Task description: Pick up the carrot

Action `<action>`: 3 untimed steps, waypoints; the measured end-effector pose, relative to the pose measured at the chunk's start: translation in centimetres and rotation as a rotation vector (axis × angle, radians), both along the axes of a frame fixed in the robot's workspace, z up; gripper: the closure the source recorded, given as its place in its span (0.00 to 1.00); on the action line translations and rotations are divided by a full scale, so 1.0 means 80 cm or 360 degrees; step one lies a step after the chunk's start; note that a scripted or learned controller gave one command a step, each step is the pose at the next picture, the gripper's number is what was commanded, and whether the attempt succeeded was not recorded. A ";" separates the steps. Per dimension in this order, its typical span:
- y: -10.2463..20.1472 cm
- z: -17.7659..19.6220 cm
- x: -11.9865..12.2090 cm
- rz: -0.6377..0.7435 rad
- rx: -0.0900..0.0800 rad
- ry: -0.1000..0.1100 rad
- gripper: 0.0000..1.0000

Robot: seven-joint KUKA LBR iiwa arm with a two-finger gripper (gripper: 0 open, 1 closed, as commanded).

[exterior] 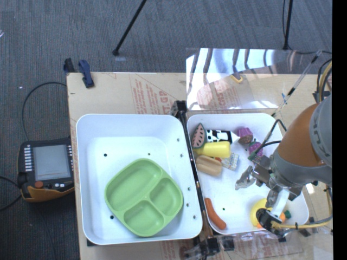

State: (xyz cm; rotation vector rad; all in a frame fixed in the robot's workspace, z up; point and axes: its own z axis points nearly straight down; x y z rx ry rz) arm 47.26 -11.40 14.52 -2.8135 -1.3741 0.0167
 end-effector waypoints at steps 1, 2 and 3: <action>-0.059 -0.065 0.008 0.0249 -0.0002 -0.0032 0.00; -0.089 0.087 0.006 0.0409 -0.0005 -0.0029 0.00; -0.102 -0.028 0.002 0.1200 0.0017 -0.0012 0.00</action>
